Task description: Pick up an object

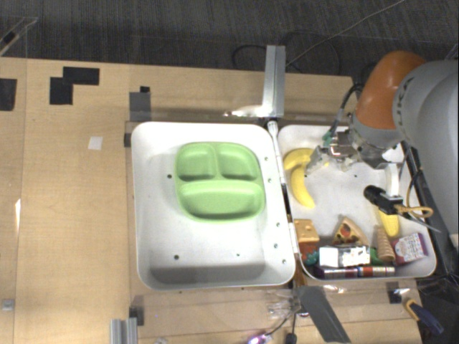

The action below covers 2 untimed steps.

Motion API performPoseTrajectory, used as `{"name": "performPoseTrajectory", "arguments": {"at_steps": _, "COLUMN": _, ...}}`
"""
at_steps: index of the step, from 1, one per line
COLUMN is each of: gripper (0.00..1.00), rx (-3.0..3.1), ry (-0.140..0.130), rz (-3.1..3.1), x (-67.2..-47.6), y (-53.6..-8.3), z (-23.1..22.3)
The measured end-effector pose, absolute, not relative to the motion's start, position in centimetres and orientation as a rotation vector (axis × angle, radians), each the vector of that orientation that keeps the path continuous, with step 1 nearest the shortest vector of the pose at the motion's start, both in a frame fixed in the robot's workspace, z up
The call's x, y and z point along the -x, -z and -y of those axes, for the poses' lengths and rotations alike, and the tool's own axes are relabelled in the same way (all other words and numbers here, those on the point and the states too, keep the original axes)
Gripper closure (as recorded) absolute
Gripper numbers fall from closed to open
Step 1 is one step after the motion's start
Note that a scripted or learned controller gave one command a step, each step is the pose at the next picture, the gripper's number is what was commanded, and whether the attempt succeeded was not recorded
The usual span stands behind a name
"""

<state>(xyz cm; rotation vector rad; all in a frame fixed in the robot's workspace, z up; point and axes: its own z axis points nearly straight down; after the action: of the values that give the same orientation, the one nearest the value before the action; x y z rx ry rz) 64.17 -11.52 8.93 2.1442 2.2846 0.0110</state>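
Observation:
A yellow banana (298,175) lies at the left side of the right bin (337,192), curved along the bin's wall. My gripper (320,156) hangs over the upper part of that bin, just right of the banana's upper end and close to it. Nothing shows between its tips. Along the bin's near edge lie a brown block (306,232), a wedge-shaped pizza toy (349,231), a white and black box (343,256) and a marker (362,269).
The left bin (154,249) holds a green divided plate (218,178) at its centre. A brown cone (384,246) and a pinkish packet (409,247) sit in the right bin's near right corner. My arm covers the right bin's far right.

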Motion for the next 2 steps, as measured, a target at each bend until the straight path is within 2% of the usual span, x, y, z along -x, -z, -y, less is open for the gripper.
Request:
{"name": "performPoseTrajectory", "arguments": {"at_steps": 1, "gripper": 0.0, "rx": -2.042, "ry": 0.007, "rz": -2.385, "x": -66.9, "y": -8.9, "z": 9.8}}
{"name": "performPoseTrajectory", "arguments": {"at_steps": 2, "gripper": 0.0, "rx": -1.807, "ry": -0.009, "rz": -2.56, "x": -63.3, "y": -18.8, "z": 6.8}}
